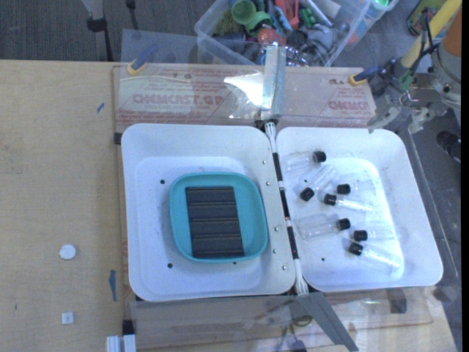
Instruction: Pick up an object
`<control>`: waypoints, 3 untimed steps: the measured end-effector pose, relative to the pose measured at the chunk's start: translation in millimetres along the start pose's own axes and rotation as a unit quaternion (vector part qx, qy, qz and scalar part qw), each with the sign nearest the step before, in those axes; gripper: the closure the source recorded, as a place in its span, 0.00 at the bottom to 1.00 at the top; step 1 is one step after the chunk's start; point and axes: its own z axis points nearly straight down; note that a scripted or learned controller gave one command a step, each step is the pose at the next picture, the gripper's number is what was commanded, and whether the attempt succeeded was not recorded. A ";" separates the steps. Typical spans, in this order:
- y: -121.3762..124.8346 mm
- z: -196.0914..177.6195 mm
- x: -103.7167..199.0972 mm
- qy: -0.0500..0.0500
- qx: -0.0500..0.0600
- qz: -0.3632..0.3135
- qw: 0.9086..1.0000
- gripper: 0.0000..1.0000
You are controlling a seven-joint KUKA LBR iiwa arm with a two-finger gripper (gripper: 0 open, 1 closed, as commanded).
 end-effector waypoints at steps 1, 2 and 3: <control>-19.6 149.9 36.5 -0.001 -0.006 -0.065 0.998 0.00; -25.5 162.8 53.6 -0.006 -0.019 -0.076 0.997 0.00; -78.9 179.5 38.1 0.000 0.000 -0.091 0.996 0.00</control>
